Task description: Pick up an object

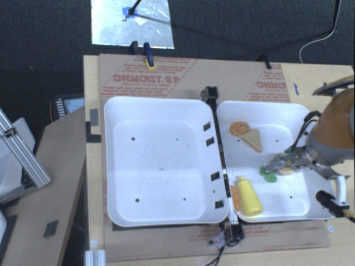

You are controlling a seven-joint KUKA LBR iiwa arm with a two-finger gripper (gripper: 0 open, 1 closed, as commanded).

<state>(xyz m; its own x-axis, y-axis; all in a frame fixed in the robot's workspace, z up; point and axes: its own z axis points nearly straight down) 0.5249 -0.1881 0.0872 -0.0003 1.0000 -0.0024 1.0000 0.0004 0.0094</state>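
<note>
The right bin (299,206) holds a brown pretzel (239,128), a tan wedge (253,140), a yellow bottle (249,196) lying near the front left corner, a thin orange piece (235,198) beside the bottle, and a small green object (269,174). My gripper (275,165) reaches in from the right and sits low in the middle of this bin, just above and touching or nearly touching the green object. The gripper's body partly hides a small tan item (286,171).
The left bin (111,148) stands beside the right one, with a black-clipped divider (217,148) between them. My arm, with its orange band (339,127), covers the right bin's right wall. Both bins rest on cardboard (166,76).
</note>
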